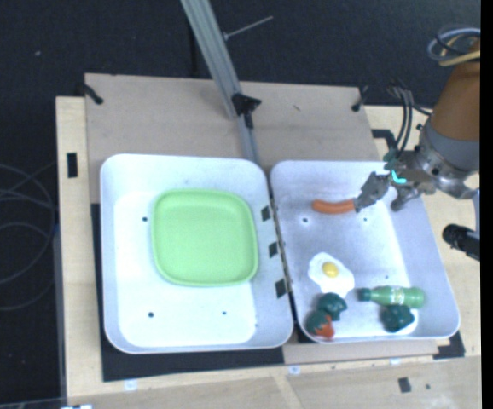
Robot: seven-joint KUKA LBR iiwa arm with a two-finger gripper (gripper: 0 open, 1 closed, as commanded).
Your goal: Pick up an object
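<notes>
Orange and smooth, the sausage (333, 205) lay in the upper part of the right bin (417, 228), its long axis running nearly left to right across the bin floor, with the right end pointing toward my tool (389, 191) and curling up slightly. My tool hung just to the right of that end, near it, with its two dark fingers spread apart and nothing between them; whether a fingertip touched the sausage was too fine for me to make out. My grey wrist and orange band were cut off at the right edge, so I saw little of the arm behind them. Lower in the same bin sat a fried egg (330, 271), flat and white with a round yellow yolk, and just below it a dark green lumpy piece (332, 305) touching a small red-and-green thing (321, 322) whose shape I could not tell. To their right lay a green bottle (393, 296) on its side, its long axis also left to right, with a dark teal lump (397, 317) just beneath it, blurred at the rim. The left bin (127, 254) held a pale green square plate (204, 237) with rounded corners, matte and shallow. Both bins were white, glossy plastic on a tan surface (315, 118), and a grey metal pole (217, 49) slanted up out of view at the top.
</notes>
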